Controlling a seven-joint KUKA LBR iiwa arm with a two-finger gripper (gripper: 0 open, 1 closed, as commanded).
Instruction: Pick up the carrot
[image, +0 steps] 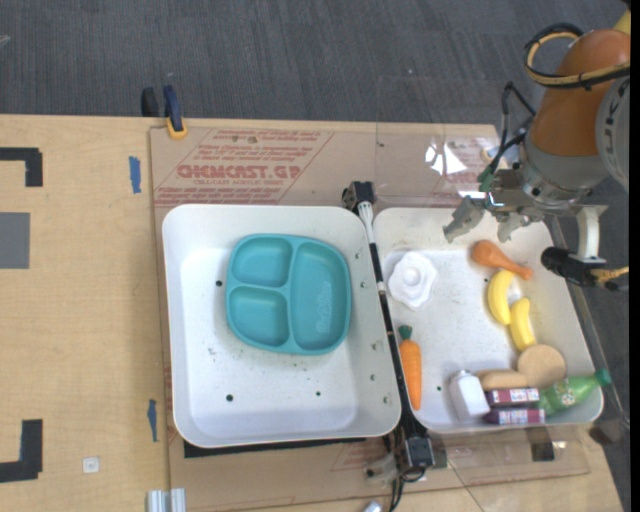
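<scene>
Bench: wood-coloured top, two white bins side by side on a printed cardboard sheet
Left bin (190, 400): holds a teal plate (289, 294) with three compartments, set near the bin's middle; all three compartments bare
Right bin (440, 415): holds the toy food and the gripper's end of the arm
Carrot (410, 366): in the right bin, hard against its left wall, lying lengthwise along that wall; green top points to the far side, orange tip to the near side; nothing touches it but the bin
Gripper (485, 218): over the far part of the right bin, well apart from the carrot; two grey fingers spread open, nothing between them
Arm (580, 90): grey with orange band, reaching in from the right above the bin's far right corner
White object (411, 279): crumpled-looking, left of bin centre, between gripper and carrot
Drumstick (497, 259): orange, just below the gripper, not held
Banana (510, 310): yellow, right side of bin, near the drumstick
Near right corner: tan round piece (541, 364), small carton with purple label (512, 397), green bottle (572, 391), packed close together
</scene>
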